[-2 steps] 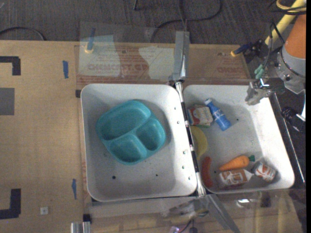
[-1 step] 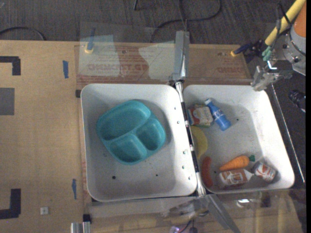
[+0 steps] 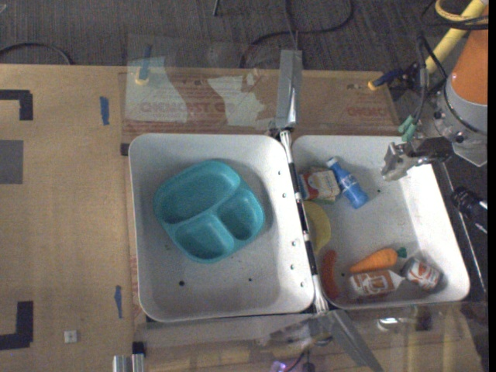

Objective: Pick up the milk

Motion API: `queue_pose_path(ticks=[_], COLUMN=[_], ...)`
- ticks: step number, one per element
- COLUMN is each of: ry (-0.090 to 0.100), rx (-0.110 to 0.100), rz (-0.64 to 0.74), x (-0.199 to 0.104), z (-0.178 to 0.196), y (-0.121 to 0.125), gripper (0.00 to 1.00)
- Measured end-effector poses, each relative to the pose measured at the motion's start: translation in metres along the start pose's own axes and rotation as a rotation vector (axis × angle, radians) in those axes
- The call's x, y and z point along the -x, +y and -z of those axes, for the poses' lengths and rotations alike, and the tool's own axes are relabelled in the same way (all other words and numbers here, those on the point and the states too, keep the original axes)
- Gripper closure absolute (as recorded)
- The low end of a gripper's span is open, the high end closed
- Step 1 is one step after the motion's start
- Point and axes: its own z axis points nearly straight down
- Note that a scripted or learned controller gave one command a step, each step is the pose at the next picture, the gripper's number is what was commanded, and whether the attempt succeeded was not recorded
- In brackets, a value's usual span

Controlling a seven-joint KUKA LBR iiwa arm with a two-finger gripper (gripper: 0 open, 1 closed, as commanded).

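The milk (image 3: 349, 184) is a small blue bottle with a white label and a pale cap. It lies on its side in the upper left part of the right bin (image 3: 422, 208), cap pointing up-left. My gripper (image 3: 395, 163) hangs over the same bin's upper middle, to the right of the bottle and a little above it in the view. There is a clear gap between them, and nothing shows in the gripper.
A red and white carton (image 3: 319, 184) lies against the milk's left side. Below are a yellow banana (image 3: 318, 225), a red sausage (image 3: 329, 273), a carrot (image 3: 376, 260), a brown bottle (image 3: 374, 284) and a can (image 3: 422, 273). The left bin holds a teal divided plate (image 3: 208, 209).
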Motion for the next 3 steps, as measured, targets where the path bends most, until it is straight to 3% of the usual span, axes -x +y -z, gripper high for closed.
queue_pose_path(ticks=[1, 2, 3], ry=[-0.001, -0.002, -0.001], rx=[0.003, 0.003, 0.001], rz=[-0.027, -0.061, 0.030], x=[0.007, 0.026, -0.024], z=[0.002, 0.040, -0.013], y=[0.045, 0.073, 0.007], gripper=[1.00, 1.00, 1.00])
